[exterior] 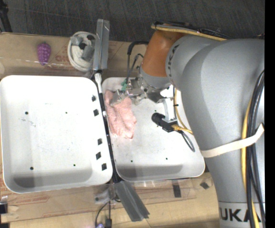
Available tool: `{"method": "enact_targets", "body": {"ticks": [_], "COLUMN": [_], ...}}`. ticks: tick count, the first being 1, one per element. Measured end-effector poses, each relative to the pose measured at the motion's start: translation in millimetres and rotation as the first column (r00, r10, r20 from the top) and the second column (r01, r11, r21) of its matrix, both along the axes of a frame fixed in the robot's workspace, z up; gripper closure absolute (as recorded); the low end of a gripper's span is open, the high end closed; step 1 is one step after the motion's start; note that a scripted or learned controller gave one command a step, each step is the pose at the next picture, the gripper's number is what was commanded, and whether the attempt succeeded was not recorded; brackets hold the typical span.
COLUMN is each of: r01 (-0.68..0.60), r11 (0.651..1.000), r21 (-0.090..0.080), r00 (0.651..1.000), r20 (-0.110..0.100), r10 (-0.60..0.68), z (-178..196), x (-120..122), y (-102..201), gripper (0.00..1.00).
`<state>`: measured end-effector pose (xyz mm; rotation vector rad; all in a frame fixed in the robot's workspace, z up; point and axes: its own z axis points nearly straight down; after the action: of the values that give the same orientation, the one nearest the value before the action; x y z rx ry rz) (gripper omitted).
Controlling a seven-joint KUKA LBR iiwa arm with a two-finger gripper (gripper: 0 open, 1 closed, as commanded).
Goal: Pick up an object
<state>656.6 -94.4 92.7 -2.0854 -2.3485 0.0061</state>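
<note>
Pink cloth (120, 117) lies crumpled by right bin (151, 167) left wall; looks light, limp. Pinch raised fold. Hand (130, 90) at cloth's top edge; grip indiscernible.

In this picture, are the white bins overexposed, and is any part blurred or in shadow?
Camera view: the left bin is bright and nearly washed out, with soft grey shadow along its lower wall; the pink object in the right bin looks slightly soft; the arm is evenly lit; the floor at the top is dark.
</note>
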Motion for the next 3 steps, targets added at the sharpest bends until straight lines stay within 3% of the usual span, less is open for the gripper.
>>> {"method": "enact_targets", "body": {"ticks": [3], "r01": [0.000], "r11": [1.000], "r21": [0.000], "r00": [1.000], "r20": [0.000], "r10": [0.000], "z": [0.0], "x": [0.0], "y": [0.0], "gripper": [0.00]}}
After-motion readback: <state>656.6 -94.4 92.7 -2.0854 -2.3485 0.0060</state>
